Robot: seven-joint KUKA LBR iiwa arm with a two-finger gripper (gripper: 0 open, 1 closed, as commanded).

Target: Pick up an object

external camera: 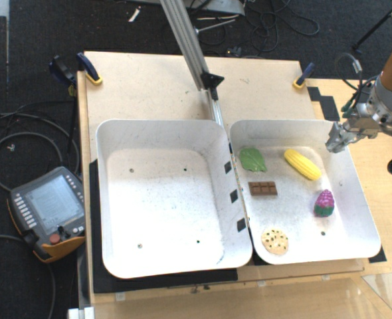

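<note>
Down at the bottom of the frame, the bench (183, 298) showed its pale front edge, carrying 2 white bins side by side. Biggest on it, the left bin (116, 145) sat at lower left. Touching it along the middle, the right bin (362, 238) held 5 small items. Over that bin's upper right corner hung the gripper (335, 141), reaching in from the right edge, and I could not tell whether it was open or closed; nothing showed between its tips. Near it, left and slightly lower, lay the yellow corn cob (302, 163). Further left sat the green leaf (253, 159), with the brown chocolate bar (263, 189) just below. Toward the right wall stood the purple grapes (324, 203). Lowest in the bin lay the speckled cookie (274, 241).
</note>
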